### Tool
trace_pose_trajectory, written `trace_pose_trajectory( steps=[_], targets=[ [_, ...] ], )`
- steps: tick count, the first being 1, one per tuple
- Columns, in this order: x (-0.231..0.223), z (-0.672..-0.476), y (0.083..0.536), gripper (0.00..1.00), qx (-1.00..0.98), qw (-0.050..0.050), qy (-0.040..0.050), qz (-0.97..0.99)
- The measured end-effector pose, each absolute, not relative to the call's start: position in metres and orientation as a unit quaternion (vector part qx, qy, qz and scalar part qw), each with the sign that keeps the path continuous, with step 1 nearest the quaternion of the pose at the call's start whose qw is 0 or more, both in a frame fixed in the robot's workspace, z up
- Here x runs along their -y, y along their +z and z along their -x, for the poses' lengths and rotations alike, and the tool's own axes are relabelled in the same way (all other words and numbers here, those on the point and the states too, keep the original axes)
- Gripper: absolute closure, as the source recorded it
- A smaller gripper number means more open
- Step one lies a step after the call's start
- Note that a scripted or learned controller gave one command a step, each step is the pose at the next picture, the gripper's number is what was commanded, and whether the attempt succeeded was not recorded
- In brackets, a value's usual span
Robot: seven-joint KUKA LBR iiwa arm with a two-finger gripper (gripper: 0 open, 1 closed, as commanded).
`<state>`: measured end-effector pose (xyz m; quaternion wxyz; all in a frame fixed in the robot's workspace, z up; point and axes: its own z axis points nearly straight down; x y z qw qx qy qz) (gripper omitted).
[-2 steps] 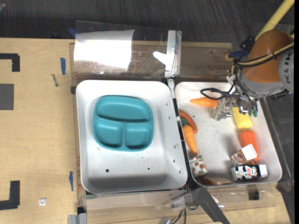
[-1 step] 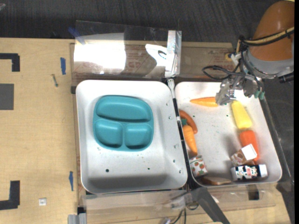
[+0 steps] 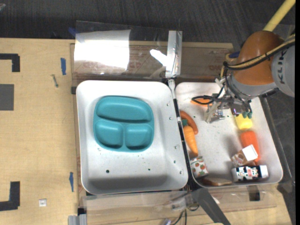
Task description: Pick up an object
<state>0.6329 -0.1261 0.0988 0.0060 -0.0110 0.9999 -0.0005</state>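
The right bin (image 3: 216,146) holds several small items. An orange carrot (image 3: 190,138) lies along its left wall. A yellow piece (image 3: 243,121) and an orange piece (image 3: 249,139) sit at the right, with a white-and-brown block (image 3: 246,154) below them. A white spotted bottle (image 3: 251,173) lies on its side at the front right. A small patterned cup (image 3: 198,167) rests at the front left. My gripper (image 3: 216,114) hangs over the bin's upper middle, left of the yellow piece, with bare bin floor beneath it. Nothing visible is held.
The left bin (image 3: 133,170) carries a teal divided plate (image 3: 124,122). A clear plastic sheet (image 3: 126,55) stands behind the bins. The arm with its orange band (image 3: 258,55) and cables (image 3: 204,99) covers the right bin's back right corner. A brown item (image 3: 216,182) lies by the front wall.
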Motion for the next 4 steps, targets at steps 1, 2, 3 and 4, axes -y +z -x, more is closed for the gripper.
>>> trace_pose_trajectory(
  steps=[1,2,3,4],
  targets=[
    [0.073,-0.66,0.263,1.0,-1.0,0.011,0.0002,-0.025],
    [0.086,-0.641,0.26,1.0,-0.996,0.003,-0.0001,0.084],
    [0.039,-0.666,0.183,1.0,-0.999,-0.001,0.0017,0.051],
    [0.018,-0.67,0.258,1.0,-0.999,0.009,0.0002,0.05]
  ],
)
